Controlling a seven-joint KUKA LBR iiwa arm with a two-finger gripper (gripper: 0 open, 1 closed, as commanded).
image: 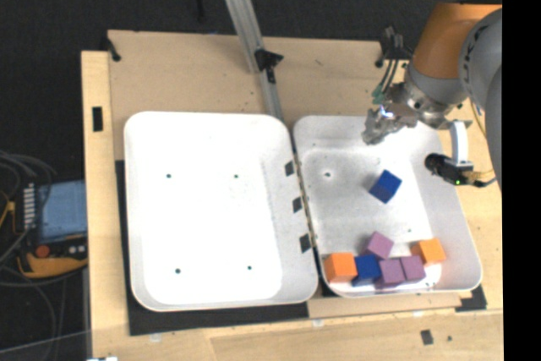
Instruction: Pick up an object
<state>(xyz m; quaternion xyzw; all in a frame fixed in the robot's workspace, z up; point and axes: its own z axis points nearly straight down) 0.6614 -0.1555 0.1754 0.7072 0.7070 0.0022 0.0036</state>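
While poised over the right bin [439, 207], far from cube [385, 185]: gripper [374, 133], fingers' state impossible to tell.

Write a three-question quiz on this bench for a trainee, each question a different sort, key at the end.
1. True or false: the lone blue cube lies in the left bin.
2. How many orange cubes lie in the right bin?
3. Multiple choice: the gripper is above the right bin's A) far edge, B) near edge, C) left wall.

Key
1. False; it lies in the right bin.
2. Two: one at the near-left corner, one towards the near-right.
3. A.
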